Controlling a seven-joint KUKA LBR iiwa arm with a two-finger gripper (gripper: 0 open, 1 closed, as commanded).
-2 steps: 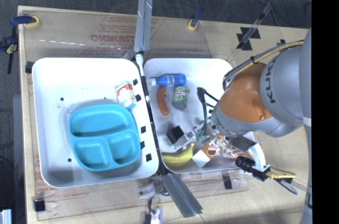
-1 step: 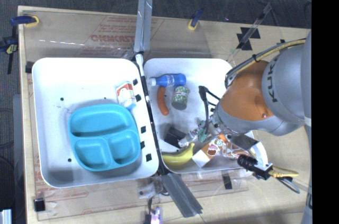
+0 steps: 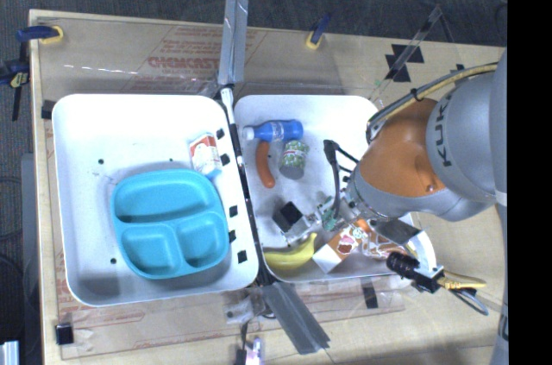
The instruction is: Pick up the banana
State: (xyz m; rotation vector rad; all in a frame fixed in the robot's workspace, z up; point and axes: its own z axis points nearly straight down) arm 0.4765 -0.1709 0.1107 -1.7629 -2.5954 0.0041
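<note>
one fixed camera looks down aslant on both white bins (image 3: 86, 117).

A blue divided tray (image 3: 171, 221) lies in the left bin (image 3: 78, 182). Just beyond its far right corner sits a small red-and-white packet (image 3: 204, 153). Further right, in the neighbouring bin (image 3: 345, 109), are a blue-capped bottle (image 3: 274, 131), an orange sausage-shaped thing (image 3: 265, 164), a patterned can (image 3: 293, 158) and a black block (image 3: 287, 216).
</note>
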